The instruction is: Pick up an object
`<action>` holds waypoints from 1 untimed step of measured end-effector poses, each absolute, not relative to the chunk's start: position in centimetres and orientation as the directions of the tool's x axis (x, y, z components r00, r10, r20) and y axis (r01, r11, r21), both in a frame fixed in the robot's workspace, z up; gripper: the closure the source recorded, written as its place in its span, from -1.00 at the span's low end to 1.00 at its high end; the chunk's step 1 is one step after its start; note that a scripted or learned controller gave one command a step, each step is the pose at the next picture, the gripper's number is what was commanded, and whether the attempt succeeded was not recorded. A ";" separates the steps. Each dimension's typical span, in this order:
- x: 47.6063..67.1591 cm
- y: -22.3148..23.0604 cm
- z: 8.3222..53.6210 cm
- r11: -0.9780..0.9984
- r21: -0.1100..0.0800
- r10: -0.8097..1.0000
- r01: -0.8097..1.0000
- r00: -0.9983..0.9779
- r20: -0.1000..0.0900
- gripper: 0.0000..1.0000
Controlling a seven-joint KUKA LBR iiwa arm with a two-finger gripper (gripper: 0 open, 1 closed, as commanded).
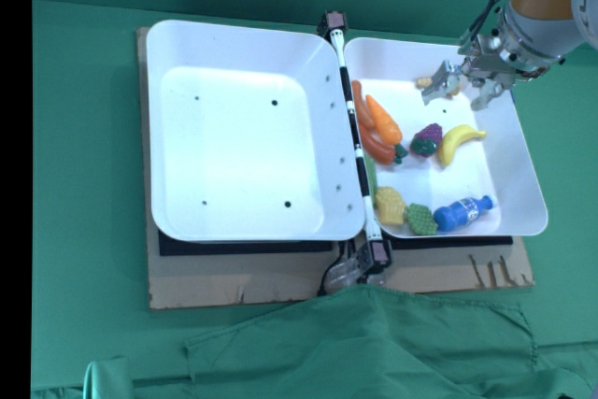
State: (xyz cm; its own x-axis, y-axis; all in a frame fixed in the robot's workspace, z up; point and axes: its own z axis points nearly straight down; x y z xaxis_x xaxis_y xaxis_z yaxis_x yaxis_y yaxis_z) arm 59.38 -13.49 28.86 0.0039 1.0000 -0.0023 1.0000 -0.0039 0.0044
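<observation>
Rightward, toys in bin

Below and left of my gripper I count two white bins. The one under me holds two carrots, one bunch of purple grapes, one banana, one blue bottle, one yellow corn cob and one green studded fruit.
</observation>
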 end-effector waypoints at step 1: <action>54.5 -16.2 19.9 -0.009 -0.008 1.000 1.000 0.009 0.000 -1.00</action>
State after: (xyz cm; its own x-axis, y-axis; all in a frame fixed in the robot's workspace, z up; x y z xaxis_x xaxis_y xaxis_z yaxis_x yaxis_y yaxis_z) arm 54.54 -16.16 19.94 0.0092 1.0000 -0.0005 0.9999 -0.0092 -0.0076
